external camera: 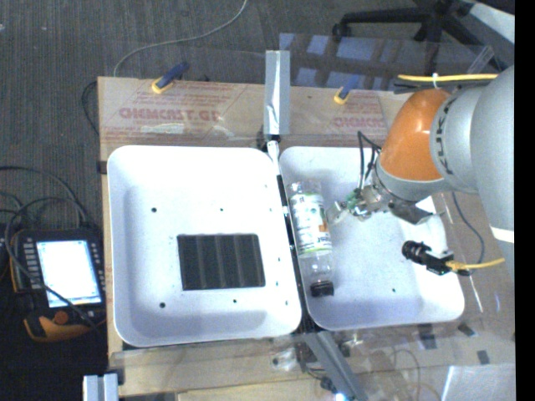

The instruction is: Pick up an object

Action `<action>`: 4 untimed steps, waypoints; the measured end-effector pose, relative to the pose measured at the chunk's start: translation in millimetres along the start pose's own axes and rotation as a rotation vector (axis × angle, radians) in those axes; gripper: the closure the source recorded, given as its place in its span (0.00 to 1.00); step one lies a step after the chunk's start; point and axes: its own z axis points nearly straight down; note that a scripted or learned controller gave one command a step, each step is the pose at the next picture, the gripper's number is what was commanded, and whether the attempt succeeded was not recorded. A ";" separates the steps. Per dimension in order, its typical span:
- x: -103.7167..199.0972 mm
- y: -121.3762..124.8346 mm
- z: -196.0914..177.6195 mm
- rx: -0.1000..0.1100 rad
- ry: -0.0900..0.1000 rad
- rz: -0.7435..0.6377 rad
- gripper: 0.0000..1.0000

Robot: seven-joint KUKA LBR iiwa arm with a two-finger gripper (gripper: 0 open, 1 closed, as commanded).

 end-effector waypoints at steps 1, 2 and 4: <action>58.6 32.8 -92.3 0.016 0.021 0.111 0.00; 9.7 -75.0 -47.5 0.021 0.022 0.179 0.00; 52.7 -87.9 -185.3 0.018 0.019 0.271 0.00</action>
